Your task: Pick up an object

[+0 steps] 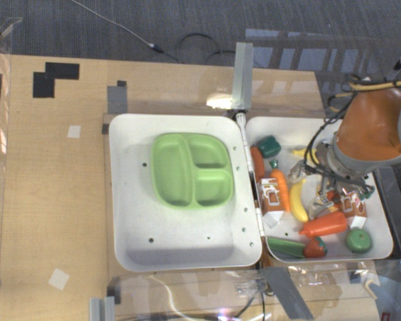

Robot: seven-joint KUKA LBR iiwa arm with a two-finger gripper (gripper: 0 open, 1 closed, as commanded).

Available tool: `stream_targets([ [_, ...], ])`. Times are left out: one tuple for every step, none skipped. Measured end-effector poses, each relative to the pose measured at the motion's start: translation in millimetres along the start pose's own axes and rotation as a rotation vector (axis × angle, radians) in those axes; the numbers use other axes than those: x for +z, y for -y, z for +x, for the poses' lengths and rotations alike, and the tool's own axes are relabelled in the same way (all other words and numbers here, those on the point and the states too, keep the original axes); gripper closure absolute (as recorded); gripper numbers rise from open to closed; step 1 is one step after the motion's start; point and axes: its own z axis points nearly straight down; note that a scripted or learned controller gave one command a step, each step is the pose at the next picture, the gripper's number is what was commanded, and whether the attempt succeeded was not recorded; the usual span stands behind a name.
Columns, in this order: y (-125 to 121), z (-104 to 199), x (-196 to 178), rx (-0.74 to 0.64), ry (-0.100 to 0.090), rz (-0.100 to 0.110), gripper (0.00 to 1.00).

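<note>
The gripper (pixel 329 194) is lowered into the right bin (pixel 385 245), near its right wall, just above the carrot (pixel 324 225) and beside the banana (pixel 297 200); whether anything is gripped cannot be told. One toy should be singled out, perhaps the carrot, and straddled squarely before closing.
</note>
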Motion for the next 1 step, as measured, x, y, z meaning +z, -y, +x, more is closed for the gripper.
stream_targets([
  [-61.0,26.3,-2.2,-0.008,0.003,0.006,0.00],
])
